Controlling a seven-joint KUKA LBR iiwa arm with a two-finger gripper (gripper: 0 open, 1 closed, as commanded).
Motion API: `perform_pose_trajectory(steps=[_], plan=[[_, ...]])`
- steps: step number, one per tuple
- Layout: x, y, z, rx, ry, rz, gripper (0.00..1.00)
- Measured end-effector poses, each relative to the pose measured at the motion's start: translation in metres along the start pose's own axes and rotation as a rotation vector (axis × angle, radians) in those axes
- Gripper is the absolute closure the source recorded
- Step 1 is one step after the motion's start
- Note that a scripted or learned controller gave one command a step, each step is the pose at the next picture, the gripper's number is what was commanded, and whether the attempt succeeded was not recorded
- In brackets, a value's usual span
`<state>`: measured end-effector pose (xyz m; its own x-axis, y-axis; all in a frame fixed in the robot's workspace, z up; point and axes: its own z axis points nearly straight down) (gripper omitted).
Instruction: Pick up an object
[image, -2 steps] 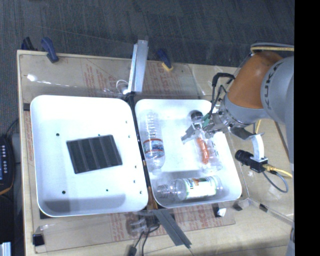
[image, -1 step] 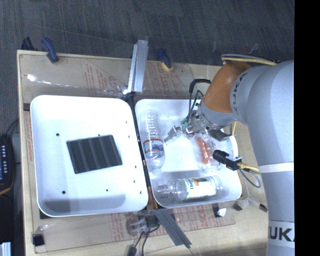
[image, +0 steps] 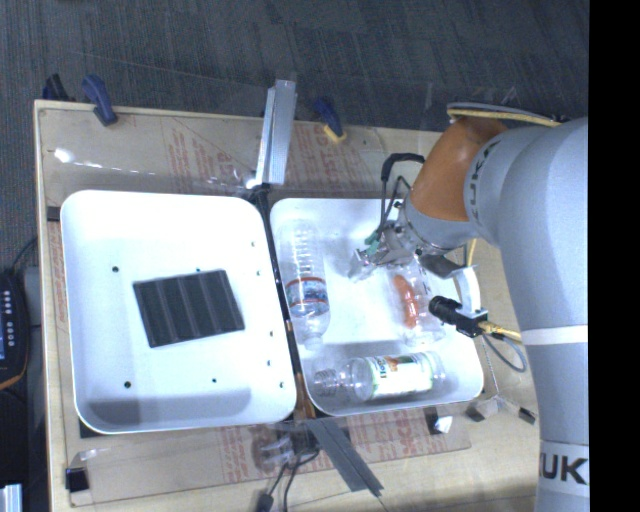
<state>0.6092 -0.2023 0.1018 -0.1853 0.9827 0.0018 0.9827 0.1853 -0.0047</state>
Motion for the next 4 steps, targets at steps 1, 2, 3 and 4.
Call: perform_pose_trajectory(steps=[1, 2, 3, 4], plan=[[0.0, 0.0, 0.0, 0.0, 0.0, 0.0, 0.0], [-0.003, -0.021, -0.088, -0.004, -0.002, -0.066, 0.0], [-0.002, -0.02, -0.037, -0.001, -0.001, -0.109, 0.0], [-0.003, -0.021, -0.07, -0.004, -0.002, -0.15, 0.0]])
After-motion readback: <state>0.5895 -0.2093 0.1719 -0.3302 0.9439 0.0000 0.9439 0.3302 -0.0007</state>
